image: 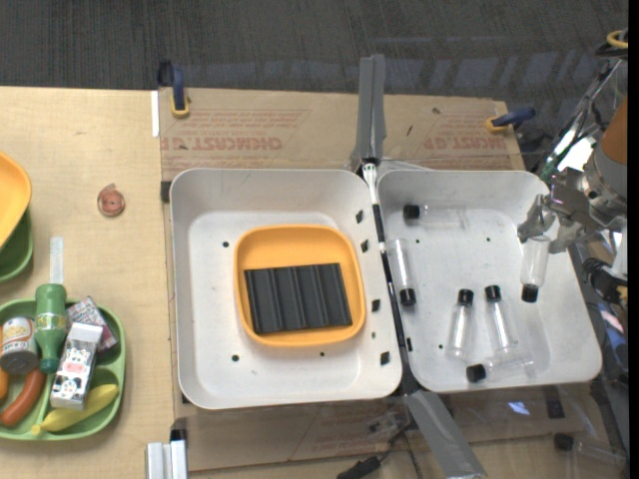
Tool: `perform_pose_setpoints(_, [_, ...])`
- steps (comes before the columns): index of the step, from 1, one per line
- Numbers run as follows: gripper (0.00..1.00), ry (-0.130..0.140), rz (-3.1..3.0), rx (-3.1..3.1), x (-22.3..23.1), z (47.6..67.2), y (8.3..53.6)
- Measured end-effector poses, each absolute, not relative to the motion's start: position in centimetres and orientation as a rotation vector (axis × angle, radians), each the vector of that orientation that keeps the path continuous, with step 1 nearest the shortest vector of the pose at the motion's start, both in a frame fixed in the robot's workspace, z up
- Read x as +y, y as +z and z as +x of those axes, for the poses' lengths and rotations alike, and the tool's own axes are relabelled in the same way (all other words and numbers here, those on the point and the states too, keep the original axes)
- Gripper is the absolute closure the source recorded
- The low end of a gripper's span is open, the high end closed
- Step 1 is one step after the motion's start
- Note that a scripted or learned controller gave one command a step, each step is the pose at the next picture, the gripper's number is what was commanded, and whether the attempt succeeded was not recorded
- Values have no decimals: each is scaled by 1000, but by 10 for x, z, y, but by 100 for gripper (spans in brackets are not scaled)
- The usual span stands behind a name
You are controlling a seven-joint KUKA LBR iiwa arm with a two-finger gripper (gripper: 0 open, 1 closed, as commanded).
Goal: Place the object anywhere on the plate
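Plate: the yellow plate (300, 285) sits in the left bin (195, 297), carrying a dark ribbed block (300, 298) and no tube.
Tubes: clear black-capped tubes (477, 329) lie in the right bin (569, 362), well apart from the plate.
Gripper: gripper (544, 218) at the right bin's far edge, above one tube (534, 267); grip state cannot be told.
Progress: judged barely begun; pickup, carry and placing all remain.

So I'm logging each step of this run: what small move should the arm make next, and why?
Probably lift the gripper a little, then carry toward the left bin. It sits at the right bin's far right edge, and a clear tube hangs below it, seemingly held. The yellow plate with its dark ridged insert lies in the left bin.
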State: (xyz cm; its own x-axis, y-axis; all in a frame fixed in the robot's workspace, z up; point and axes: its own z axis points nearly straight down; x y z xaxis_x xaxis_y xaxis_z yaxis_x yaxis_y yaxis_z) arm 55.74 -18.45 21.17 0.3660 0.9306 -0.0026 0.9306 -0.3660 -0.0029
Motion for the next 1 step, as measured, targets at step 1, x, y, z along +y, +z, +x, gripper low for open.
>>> perform_pose_setpoints(1, [100,4,-2330,-2108,-208,612,227])
